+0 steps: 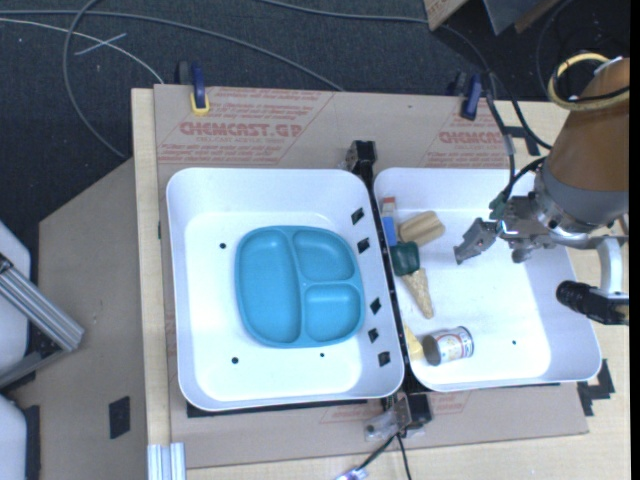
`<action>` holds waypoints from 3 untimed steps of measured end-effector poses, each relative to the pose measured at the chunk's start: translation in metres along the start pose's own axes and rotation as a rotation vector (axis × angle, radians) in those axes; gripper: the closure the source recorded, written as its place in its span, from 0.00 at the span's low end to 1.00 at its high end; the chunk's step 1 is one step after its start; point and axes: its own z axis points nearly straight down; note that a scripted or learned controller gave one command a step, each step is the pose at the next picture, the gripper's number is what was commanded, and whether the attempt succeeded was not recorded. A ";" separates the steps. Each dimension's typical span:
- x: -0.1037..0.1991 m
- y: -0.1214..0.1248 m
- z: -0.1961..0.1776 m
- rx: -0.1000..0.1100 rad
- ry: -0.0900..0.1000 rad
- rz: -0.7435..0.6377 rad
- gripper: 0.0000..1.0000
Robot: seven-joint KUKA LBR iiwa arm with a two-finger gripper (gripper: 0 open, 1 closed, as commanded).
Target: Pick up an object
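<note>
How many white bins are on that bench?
2: the left bin holds a blue divided plate; the right bin holds several small items, with the gripper over it.

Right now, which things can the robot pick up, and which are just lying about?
For the job:
- gripper
- can
- cork
- cone
- green toy
- pen
- right bin

Just lying about:
- blue plate
- left bin
- clamps
- cables
</note>
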 end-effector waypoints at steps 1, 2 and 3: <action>-0.005 0.008 0.052 0.001 0.000 0.000 0.00; -0.001 0.008 0.095 0.002 0.001 0.000 0.00; -0.001 0.010 0.082 -0.004 0.000 0.001 1.00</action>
